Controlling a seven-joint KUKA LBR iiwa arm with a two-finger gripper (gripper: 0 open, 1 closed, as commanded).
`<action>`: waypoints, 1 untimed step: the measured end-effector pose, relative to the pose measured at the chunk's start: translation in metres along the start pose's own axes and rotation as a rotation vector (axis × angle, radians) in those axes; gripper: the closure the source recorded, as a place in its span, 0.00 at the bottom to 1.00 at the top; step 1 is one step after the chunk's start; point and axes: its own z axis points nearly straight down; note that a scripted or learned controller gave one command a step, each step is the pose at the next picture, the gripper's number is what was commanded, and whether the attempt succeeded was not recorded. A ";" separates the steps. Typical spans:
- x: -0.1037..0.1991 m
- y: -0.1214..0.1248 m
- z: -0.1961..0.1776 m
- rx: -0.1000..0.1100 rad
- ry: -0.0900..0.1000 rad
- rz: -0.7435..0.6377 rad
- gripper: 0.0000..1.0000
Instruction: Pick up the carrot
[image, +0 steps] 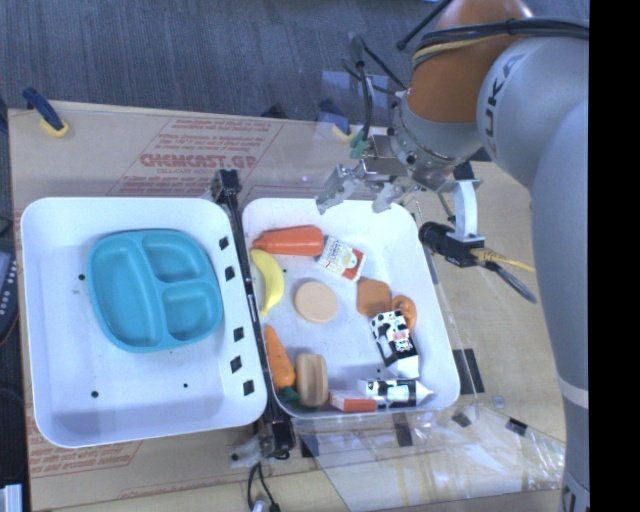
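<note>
Carrot (279, 358) looks like light, stiff, slick plastic, tucked at the right bin's (432, 300) 8 o'clock wall; grab mid-body. Gripper (362, 196) fingers apart, I think.

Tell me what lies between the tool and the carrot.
The tool hovers above the right bin's far rim. The carrot lies by the bin's left wall, nearer the front. On the line between them lie the hot dog and the banana, whose near end almost meets the carrot. Nothing lies on top of the carrot.
</note>
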 end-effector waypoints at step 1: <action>0.001 0.003 -0.041 -0.005 -0.003 -0.135 0.00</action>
